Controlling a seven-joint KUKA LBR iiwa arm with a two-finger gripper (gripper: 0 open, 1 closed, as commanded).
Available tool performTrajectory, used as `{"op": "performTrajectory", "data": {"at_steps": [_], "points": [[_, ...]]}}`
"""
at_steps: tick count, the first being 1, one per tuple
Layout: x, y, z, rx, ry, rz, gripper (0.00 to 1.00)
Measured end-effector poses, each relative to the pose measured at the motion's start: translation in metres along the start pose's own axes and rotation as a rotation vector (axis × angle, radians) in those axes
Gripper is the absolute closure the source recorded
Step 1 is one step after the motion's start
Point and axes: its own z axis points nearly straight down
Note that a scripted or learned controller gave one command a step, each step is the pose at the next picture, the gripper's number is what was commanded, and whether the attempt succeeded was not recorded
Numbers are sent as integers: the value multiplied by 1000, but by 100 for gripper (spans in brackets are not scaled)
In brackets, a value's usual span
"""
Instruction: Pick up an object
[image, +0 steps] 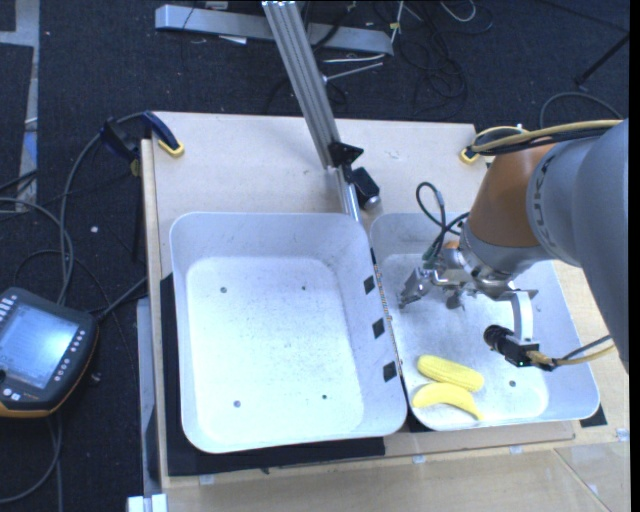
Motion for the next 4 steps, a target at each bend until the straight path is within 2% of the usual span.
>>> {"op": "performTrajectory", "data": {"at_steps": [1,2,4], "points": [[0,1,-12,-4,0,0,100],[-2,-6,-71,-9,-1,0,100],[-2,-10,-160,-8,-1,-1,100]]}}
